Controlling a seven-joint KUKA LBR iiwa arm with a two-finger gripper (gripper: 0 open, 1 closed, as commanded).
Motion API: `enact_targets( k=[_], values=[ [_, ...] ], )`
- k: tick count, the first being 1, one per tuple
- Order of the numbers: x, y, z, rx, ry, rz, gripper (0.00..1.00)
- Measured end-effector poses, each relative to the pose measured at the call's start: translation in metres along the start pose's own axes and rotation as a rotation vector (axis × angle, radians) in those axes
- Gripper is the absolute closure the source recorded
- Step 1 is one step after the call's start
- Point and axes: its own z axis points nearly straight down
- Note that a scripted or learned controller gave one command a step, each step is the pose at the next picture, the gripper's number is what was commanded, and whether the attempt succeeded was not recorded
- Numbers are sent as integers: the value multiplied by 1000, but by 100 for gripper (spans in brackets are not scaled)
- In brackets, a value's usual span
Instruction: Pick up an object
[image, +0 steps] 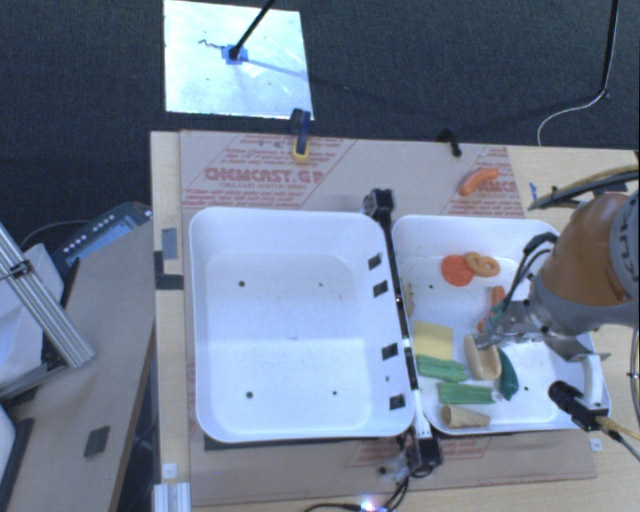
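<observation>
Here we see the grey arm with its orange band (590, 262) reaching in from the right, bent low over the right-hand shallow white bin (430, 235). Its gripper (492, 338) points down and leftward, just above a tan bread-like piece (481, 360); whether the fingers are clenched or released we cannot tell. Nearby lie a pale yellow flat block (433, 340), green strips (443, 369), a red disc (457, 270) and a dark green curved piece (508, 375).

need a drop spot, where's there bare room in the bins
Left bin: its whole floor is bare, wall to wall. Right bin: a bare strip along the far wall above the red slice; the rest is crowded around the gripper.
</observation>
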Motion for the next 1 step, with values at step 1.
enact_targets(
  k=[1],
  values=[
    [-28, -16, -63, 5, 1, 5, 100]
  ],
)
